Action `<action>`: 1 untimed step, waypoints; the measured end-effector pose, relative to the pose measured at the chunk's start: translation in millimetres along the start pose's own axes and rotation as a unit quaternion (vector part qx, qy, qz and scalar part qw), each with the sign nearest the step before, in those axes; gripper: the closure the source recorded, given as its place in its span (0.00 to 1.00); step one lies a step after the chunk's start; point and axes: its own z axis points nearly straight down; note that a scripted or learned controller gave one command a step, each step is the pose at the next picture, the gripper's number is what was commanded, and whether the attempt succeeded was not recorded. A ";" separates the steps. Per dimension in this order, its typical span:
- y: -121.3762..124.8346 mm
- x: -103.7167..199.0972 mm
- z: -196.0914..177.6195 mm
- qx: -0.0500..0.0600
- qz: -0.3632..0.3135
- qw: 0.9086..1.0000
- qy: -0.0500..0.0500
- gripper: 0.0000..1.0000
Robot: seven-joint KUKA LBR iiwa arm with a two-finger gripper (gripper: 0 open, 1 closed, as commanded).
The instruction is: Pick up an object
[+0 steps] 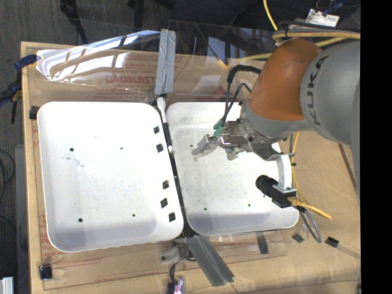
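Note:
My gripper (202, 146) hangs over the upper middle of the right bin (202, 219), pointing left towards the divider between the bins. It sits low, close to the white floor. A small green piece (218, 126) lies against the gripper's upper side, by a thin dark cable. I cannot tell whether that piece is a loose object or part of the wiring. The grey arm with its orange band (282, 81) comes in from the right, above the bin's back right corner.
The left bin (55, 225) lies beside the right one, with black clips (165, 185) along the shared rim. A black fitting (272, 190) and yellow cables (306, 208) sit at the right bin's right edge. Clear plastic sheeting (92, 57) lies behind the bins.

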 end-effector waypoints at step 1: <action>-3.1 -4.6 102.3 -0.015 0.019 1.000 -0.002 0.00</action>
